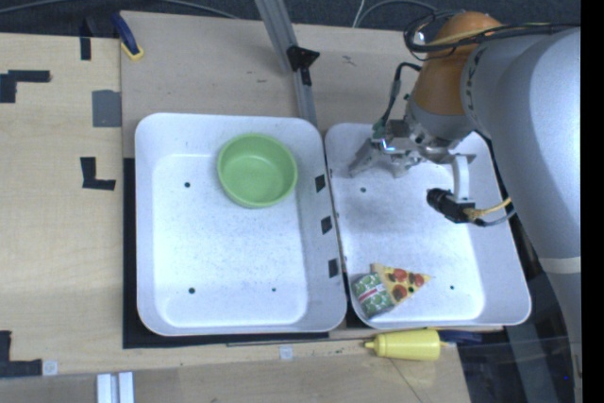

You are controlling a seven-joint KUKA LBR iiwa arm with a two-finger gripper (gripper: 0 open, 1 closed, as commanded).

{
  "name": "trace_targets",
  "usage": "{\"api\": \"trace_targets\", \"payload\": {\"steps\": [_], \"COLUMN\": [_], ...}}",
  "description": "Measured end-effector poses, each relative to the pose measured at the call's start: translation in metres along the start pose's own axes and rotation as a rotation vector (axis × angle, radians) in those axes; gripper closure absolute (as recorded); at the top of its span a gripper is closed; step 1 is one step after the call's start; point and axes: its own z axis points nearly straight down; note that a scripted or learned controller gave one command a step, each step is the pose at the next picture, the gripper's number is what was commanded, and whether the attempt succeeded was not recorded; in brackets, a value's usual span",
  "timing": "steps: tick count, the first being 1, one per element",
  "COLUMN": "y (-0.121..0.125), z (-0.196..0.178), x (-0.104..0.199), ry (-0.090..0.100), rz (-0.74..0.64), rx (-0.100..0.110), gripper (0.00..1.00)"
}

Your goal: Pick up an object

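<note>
My gripper (384, 164) hangs over the far part of the right bin (491, 297), below the orange wrist band. Its two fingers are spread apart, open, with nothing between them. At the near left corner of that bin lies a toy pizza slice (404, 280), and a small green and white packet (371, 294) touches its left side. Both lie well toward the near edge from the gripper. A green bowl (257, 170) stands upright in the far part of the left bin (170, 297).
A yellow squeeze bottle (408, 345) lies on the bench just outside the right bin's near rim. A grey metal pole (276, 9) slants up from between the bins' far corners. The arm's bulky grey body (547, 146) covers the right bin's right side.
</note>
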Motion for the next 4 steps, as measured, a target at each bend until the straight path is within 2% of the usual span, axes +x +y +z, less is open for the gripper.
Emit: {"api": "trace_targets", "payload": {"steps": [1, 3, 4], "y": [0.0, 0.008, 0.009], "z": [-0.011, -0.138, -0.167], "x": [0.001, 0.001, 0.002], "ry": [0.001, 0.001, 0.002], "rz": [-0.001, 0.001, 0.001], "rx": [0.0, -0.007, -0.005], "gripper": [1.0, 1.0, 1.0]}}
